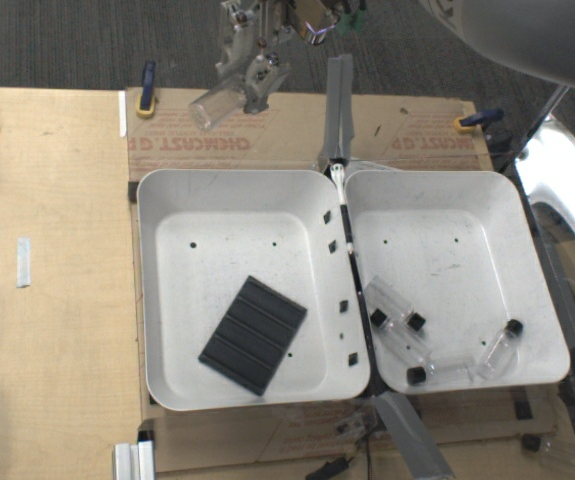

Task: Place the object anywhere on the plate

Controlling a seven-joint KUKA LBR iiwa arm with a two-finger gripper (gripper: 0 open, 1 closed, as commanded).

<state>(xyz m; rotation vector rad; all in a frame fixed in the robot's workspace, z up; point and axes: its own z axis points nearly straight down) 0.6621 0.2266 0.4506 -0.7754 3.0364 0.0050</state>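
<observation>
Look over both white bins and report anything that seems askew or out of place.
The black ribbed rectangular plate lies skewed in the left white bin, its edges diagonal to the walls. In the right white bin, clear plastic tubes with black caps lie scattered near the front. The tool holds a clear tube above the cardboard.

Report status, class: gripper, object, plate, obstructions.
Gripper raised behind the bins, shut on clear tube. Dark ridged plate flat in left bin. Nothing on plate.
</observation>
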